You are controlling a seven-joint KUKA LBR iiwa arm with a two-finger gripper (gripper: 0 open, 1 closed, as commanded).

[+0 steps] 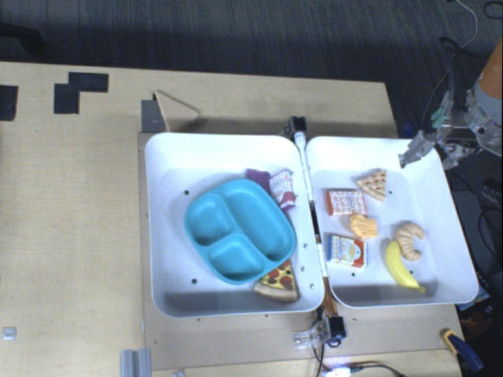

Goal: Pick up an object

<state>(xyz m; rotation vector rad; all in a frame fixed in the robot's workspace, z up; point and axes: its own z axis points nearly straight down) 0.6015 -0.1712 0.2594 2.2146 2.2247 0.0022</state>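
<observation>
At the near edge of the left shallow white plastic bin [161, 210] lies a triangular toy pizza slice with red toppings [277, 282], touching the rim of a turquoise plastic divided tray [239, 230] that fills much of that bin; behind the tray a purple and white crumpled packet [277, 187] leans near the bin's right wall. The right shallow white plastic bin [452, 234], set just beside the first on the pale wooden tabletop [71, 226], carries the likely pick candidates: a yellow toy banana [402, 265] near the front, a tan toy croissant [409, 239] just behind it, a small white carton with a blue and red label [346, 250], an orange ridged toy snack [363, 226], a red and white patterned packet [346, 203], and a tan waffle-like wedge [372, 184] farthest back.

The grey two-finger gripper [414, 149] hangs above the right bin's far right corner, apart from every item; nothing is between its fingers, and their spread is too small and blurred to judge. The task seems at the approach step, with no object lifted yet. The next move calls for travelling left and forward over a chosen item, lining up across its narrow side, and descending; the wedge lies nearest.
</observation>
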